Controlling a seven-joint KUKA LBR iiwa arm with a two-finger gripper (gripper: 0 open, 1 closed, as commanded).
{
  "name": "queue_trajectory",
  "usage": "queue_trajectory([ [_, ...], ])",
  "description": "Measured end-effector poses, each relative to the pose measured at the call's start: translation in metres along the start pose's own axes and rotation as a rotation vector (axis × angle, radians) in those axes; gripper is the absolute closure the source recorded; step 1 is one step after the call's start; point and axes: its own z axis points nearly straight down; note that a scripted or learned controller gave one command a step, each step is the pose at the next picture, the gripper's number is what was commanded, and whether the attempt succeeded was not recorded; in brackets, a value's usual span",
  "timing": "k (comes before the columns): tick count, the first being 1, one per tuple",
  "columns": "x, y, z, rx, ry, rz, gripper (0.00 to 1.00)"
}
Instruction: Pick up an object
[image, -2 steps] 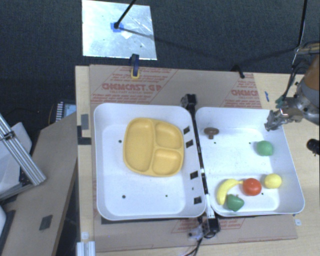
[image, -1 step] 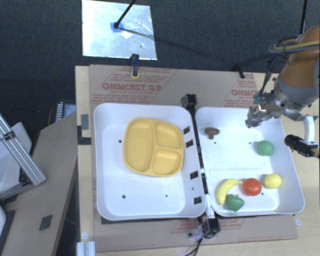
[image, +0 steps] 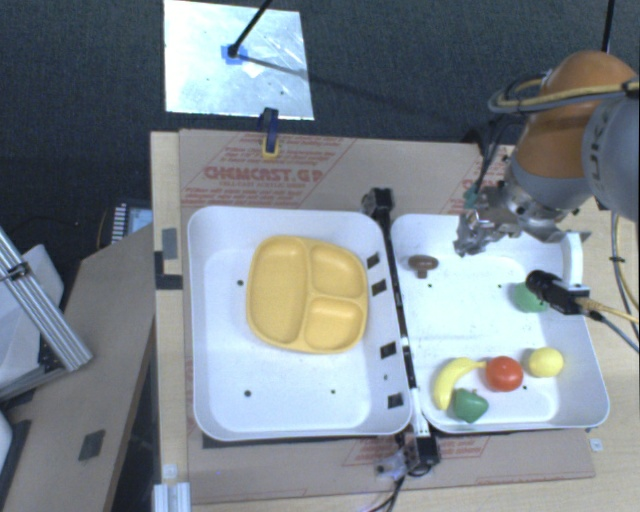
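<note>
- My pincer (image: 478, 238) hangs over the far part of the right bin (image: 470, 315), close to its back wall.
- It looks small and grey against the white floor, so I cannot tell if it is apart or together. I see nothing held in it.
- My arm (image: 575, 110) comes in from the right, and the edge of the picture cuts it off.
- A small brown piece (image: 423, 264) lies just to the left of the pincer, near it but apart from it. It is too small for me to say what it is.
- A green thing (image: 522, 297) lies at the right side of the same bin. Its right part is covered, so I cannot name it.
- At the near side of this bin lie a banana (image: 452, 378), a tomato (image: 503, 373) and a lemon (image: 545, 362), close together in a row.
- The tomato seems to touch the banana, but I am not sure.
- A second green piece (image: 468, 405) sits just in front of the banana, and its shape is not clear.
- The left bin (image: 220, 380) holds a yellow plate (image: 305, 293) with three sections, lying flat.
</note>
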Motion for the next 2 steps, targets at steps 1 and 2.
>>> queue_trajectory([
  [1, 0.056, 0.006, -0.012, -0.001, 0.000, 0.000, 1.00],
  [2, 0.105, 0.006, -0.020, 0.000, 0.000, 0.000, 1.00],
])
